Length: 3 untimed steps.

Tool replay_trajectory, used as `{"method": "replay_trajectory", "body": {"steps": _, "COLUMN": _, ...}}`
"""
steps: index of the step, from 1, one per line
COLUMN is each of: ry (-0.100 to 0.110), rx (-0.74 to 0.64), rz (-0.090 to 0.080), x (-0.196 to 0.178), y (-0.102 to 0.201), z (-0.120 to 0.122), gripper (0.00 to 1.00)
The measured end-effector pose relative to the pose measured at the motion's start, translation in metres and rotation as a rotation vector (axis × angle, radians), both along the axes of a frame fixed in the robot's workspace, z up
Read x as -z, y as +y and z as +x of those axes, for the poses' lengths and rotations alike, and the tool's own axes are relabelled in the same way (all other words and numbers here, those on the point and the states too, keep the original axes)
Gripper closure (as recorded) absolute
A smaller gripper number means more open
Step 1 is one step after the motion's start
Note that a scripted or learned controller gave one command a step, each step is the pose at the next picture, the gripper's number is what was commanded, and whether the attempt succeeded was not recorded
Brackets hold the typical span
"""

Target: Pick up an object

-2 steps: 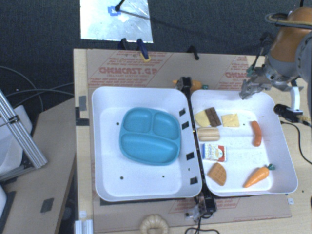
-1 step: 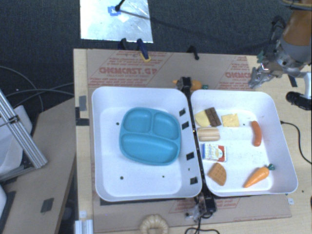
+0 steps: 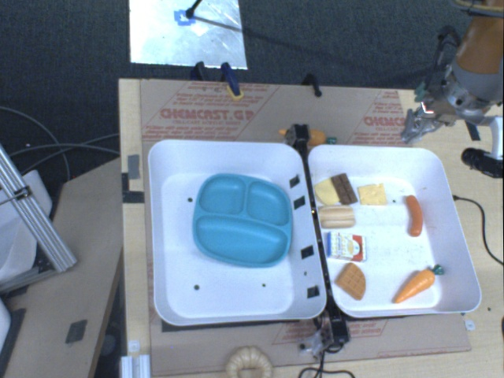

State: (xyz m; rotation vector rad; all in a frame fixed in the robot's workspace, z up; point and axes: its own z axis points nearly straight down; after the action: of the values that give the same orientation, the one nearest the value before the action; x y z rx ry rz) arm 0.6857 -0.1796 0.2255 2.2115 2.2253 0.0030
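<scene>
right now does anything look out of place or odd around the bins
Two things lie outside the bins: a beige braided ring on the bench's near edge, and an orange object half hidden behind the clamp at the far junction.

Dark carpet floor (image 3: 63, 46); shiny sheet (image 3: 187, 20) (blue-taped); tan side table (image 3: 79, 235).

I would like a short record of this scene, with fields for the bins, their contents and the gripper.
left bin: blue divided plate
right bin: sausage, carrot, waffle, milk carton, cheese slice, chocolate bar, bread roll
gripper: above the bench, beyond the right bin's far corner, holding nothing visible
</scene>
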Motion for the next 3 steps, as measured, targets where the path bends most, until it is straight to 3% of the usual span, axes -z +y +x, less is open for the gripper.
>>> {"method": "replay_trajectory", "body": {"steps": 1, "ry": 0.003, "rx": -0.003, "rz": 0.003, "x": -0.005, "y": 0.054, "z": -0.024, "gripper": 1.0}}
{"method": "replay_trajectory", "body": {"steps": 3, "ry": 0.003, "rx": -0.003, "rz": 0.003, "x": -0.002, "y": 0.15, "z": -0.039, "gripper": 1.0}}
